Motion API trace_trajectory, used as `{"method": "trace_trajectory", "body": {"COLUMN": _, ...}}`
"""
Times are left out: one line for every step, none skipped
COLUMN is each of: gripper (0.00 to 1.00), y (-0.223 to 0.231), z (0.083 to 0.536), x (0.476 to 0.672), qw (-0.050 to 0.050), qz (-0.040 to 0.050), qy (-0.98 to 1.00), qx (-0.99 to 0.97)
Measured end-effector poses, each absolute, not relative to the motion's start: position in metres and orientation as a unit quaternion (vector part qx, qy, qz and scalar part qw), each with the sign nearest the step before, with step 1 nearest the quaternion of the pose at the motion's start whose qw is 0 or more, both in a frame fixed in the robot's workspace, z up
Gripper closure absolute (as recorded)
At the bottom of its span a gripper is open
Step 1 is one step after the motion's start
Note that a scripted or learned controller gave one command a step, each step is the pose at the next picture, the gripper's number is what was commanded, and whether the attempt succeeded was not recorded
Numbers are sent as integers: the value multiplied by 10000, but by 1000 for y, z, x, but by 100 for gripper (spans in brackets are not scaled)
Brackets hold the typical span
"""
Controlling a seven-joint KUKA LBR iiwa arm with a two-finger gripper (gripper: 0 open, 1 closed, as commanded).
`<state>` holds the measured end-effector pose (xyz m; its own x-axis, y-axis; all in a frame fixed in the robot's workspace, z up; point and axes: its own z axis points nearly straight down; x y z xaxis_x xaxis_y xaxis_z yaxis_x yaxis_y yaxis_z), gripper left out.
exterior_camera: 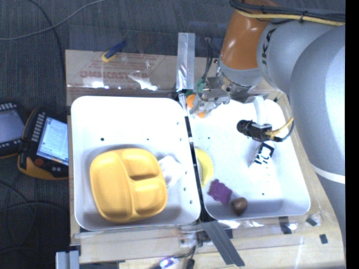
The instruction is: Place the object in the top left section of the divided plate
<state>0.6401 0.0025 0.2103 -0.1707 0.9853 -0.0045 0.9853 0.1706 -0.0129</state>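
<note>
The yellow divided plate [128,182] lies in the left bin [112,114], toward its front. My gripper [201,104] hangs over the far left corner of the right bin [280,189], close to the wall between the bins. A small orange object [192,101] shows right at the gripper's tip; whether it is held is not visible. In the right bin's front left part lie a yellow object [204,164], a purple object [220,191] and a brown round object [239,205].
A crumpled white object [171,170] rests beside the plate's right edge. A black and white cabled part [259,136] hangs over the right bin's middle. The big grey arm [314,72] covers the far right. A teach pendant [45,144] lies left of the bench.
</note>
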Motion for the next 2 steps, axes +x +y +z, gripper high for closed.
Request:
{"method": "trace_trajectory", "body": {"gripper": 100, "y": 53, "z": 182, "x": 596, "qw": 16, "qz": 15, "qy": -7282, "qx": -6854}}
{"method": "trace_trajectory", "body": {"gripper": 100, "y": 92, "z": 182, "x": 588, "qw": 19, "qz": 13, "qy": -7241, "qx": -6897}}
